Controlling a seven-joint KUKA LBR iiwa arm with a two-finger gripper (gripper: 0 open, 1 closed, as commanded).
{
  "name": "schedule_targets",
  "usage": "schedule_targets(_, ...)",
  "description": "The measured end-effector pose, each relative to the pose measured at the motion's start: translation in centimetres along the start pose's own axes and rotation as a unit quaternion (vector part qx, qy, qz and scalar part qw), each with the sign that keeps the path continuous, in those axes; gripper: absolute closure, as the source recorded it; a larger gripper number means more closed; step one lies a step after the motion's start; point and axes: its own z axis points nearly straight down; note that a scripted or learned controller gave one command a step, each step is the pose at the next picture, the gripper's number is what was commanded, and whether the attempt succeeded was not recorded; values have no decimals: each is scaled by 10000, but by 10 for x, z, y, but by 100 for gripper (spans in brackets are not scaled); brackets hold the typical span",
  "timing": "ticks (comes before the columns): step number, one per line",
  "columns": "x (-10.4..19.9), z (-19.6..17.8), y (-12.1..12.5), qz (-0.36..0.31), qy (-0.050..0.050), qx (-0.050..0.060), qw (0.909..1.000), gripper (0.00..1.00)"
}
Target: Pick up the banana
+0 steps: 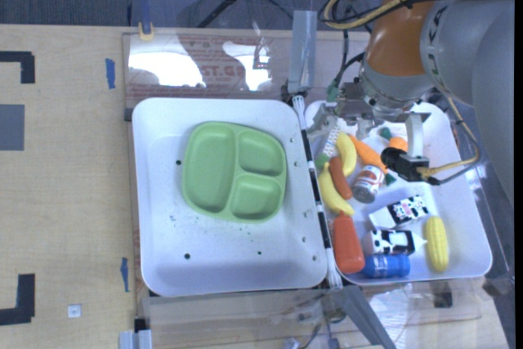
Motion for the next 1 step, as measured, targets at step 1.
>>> schedule_targets(1,66,0,-28,846,8,33,9964,0)
